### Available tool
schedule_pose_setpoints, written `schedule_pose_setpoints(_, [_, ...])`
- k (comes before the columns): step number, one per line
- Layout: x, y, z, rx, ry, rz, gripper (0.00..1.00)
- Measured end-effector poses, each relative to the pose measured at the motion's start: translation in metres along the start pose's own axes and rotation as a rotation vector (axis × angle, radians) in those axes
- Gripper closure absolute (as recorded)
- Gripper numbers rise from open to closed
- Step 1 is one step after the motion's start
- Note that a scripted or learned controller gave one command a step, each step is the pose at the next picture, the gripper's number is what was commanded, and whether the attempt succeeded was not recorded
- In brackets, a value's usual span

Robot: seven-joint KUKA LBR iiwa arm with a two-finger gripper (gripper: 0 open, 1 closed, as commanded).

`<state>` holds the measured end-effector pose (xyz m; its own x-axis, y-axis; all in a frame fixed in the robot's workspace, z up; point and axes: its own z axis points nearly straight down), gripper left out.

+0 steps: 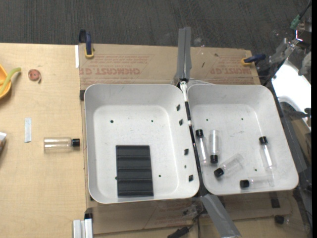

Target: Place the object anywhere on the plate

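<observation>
Vials of clear plastic with black caps, 5 of them, lie in the right bin (270,100), all on its floor in the half nearer the camera. 1 thin vial (201,147) lies along the bin's left wall with its cap at the far end. Just beside it, a wider vial (213,142) lies roughly parallel, with its cap at the near end. A third vial (231,164) lies at a slant close to these 2, its cap pointing toward the near left corner. A fourth vial (258,182) lies crosswise near the front wall with its cap to the left. The fifth vial (267,155), thin, lies toward the right wall with its cap at the far end.

The plate (133,171), a dark ridged rectangle, lies flat in the left bin (99,100), near the front wall, with nothing on it. It is well apart from every vial, with the 2 bins' touching walls between them.

Both bins rest on a cardboard sheet (129,66) held by a blue clamp (85,39) at its far left corner. On the wooden bench (44,192) to the left lie a clear bottle (58,143) with a black cap, a small white strip (27,130), a small round reddish disc (33,74) and, at the view's edge, a yellow object (5,81).
</observation>
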<state>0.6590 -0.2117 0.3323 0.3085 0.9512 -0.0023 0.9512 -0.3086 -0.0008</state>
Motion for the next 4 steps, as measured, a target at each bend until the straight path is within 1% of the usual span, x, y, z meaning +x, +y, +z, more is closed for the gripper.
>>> schedule_pose_setpoints(1, [-0.011,-0.057,-0.108,0.001,0.000,0.082,0.00])
schedule_pose_setpoints(2, [0.063,-0.029,-0.093,0.004,-0.002,0.697,0.00])
schedule_pose_setpoints(3, [-0.028,-0.049,-0.107,0.004,-0.002,0.909,0.00])
schedule_pose_setpoints(4, [0.031,-0.022,-0.104,0.003,0.000,1.054,0.00])
